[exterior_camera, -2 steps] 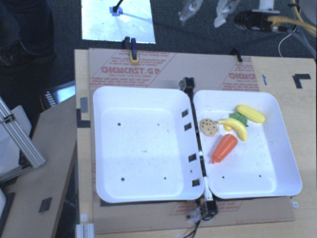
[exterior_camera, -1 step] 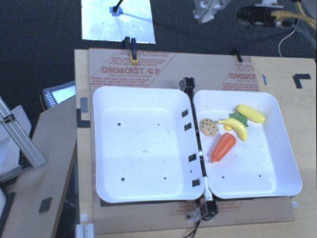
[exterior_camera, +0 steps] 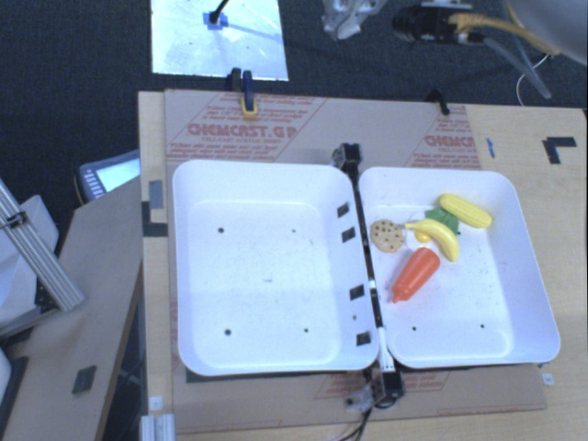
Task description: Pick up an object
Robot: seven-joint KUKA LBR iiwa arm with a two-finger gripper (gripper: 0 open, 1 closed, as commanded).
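So the light wooden bench (exterior_camera: 110,274) carries a brown cardboard-looking sheet (exterior_camera: 303,122) printed with red lettering, and two shallow white plastic bins sit on it side by side, touching along a middle seam held by small black clips (exterior_camera: 356,292). The left white bin (exterior_camera: 262,274) has just a few small dark dots on its floor. The right white bin (exterior_camera: 478,301) holds all the toys, bunched in its far half: a round tan cookie with dark chips (exterior_camera: 386,236) right by the seam, a yellow plastic banana (exterior_camera: 437,235) just beside it, a yellow corn cob (exterior_camera: 465,210) further back with a green leafy piece (exterior_camera: 445,219) tucked between it and the banana, and an orange carrot-shaped toy (exterior_camera: 415,273) lying at a slant in front of the banana.

The metal end effector (exterior_camera: 354,7) hangs way up at the back, over the dark blue carpet floor (exterior_camera: 73,62), well apart from the bins; can't tell how its fingers are set. A shiny silver square plate (exterior_camera: 219,26) lies on the carpet, and a yellow-and-black clamp (exterior_camera: 246,95) grips the sheet's far edge. A slanted aluminium rail (exterior_camera: 32,246) sits at left.
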